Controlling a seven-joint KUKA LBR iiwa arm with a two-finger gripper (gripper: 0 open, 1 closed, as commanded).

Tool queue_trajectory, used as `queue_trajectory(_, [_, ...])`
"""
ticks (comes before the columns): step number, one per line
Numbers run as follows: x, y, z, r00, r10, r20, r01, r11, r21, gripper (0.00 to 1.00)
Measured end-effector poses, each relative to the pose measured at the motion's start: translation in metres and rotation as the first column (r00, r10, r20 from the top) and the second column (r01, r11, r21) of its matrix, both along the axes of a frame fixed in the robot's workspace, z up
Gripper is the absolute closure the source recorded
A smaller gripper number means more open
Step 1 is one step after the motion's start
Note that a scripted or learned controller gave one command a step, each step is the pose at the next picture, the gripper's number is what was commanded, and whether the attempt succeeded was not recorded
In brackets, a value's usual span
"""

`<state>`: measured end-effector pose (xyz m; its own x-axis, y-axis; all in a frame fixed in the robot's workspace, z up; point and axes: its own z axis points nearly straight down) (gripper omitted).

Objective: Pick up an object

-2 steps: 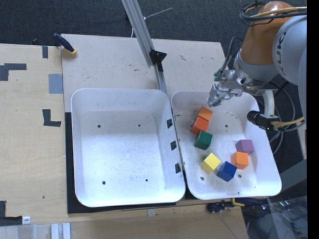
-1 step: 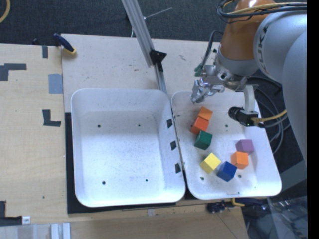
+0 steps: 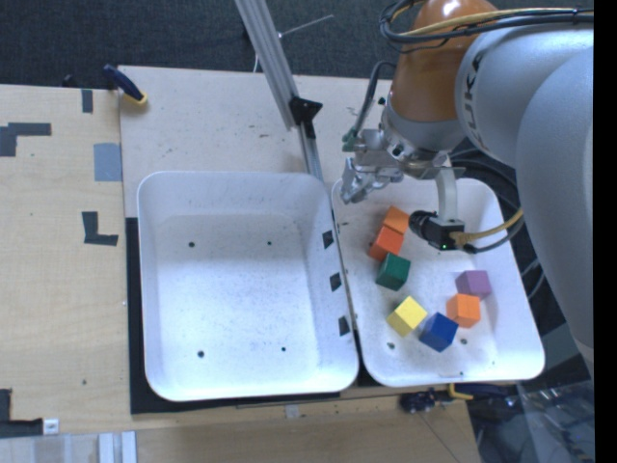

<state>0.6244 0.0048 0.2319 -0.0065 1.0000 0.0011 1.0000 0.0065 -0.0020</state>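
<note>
Several small blocks lie in the right bin [image 3: 511, 353]: an orange block [image 3: 396, 222] touching a red-orange one [image 3: 385, 243], a green block [image 3: 392, 272], a yellow block [image 3: 409, 313], a blue block [image 3: 439, 332], a small orange block [image 3: 466, 309] and a purple block [image 3: 472, 283]. My gripper [image 3: 355, 185] hangs over the back-left corner of the right bin, close to the wall between the bins. It is up and to the left of the orange block, apart from it. I see no block in it.
The left bin [image 3: 145, 205] sits beside the right one, their walls touching. A slanted metal rail [image 3: 275, 61] runs down to the bins' back edge. A blue and yellow tool [image 3: 125, 84] lies on the bench at the far left.
</note>
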Motion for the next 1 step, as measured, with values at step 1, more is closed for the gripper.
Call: queue_trajectory(1, [0.0041,0.0595,-0.01,1.0,0.001,0.0,-0.001,1.0,0.0,1.0])
